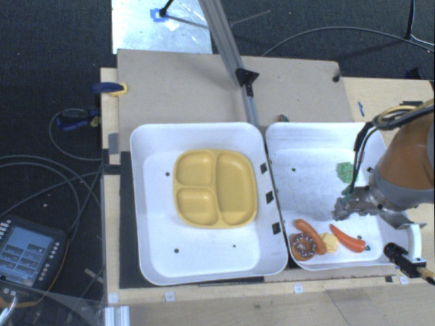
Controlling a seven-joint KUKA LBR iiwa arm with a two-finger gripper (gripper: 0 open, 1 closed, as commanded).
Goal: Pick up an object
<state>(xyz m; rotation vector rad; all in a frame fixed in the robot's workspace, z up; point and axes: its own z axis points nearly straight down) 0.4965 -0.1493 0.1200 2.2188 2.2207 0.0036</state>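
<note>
The gripper (345,208) is seen low over the right bin (306,148), in its right part; how far its fingers are parted cannot be told, and nothing is seen held between them. Just near of it, an orange-red carrot-like piece (347,238) is laid on the bin floor. To the left of that piece, a small yellow item (330,242), a red sausage (309,233) and a chocolate doughnut (302,246) are grouped in the near corner. A green leafy piece (346,172) is placed farther back, beside the arm. In the left bin (156,243), a yellow divided plate (215,187) is set, well apart from the gripper.
</note>
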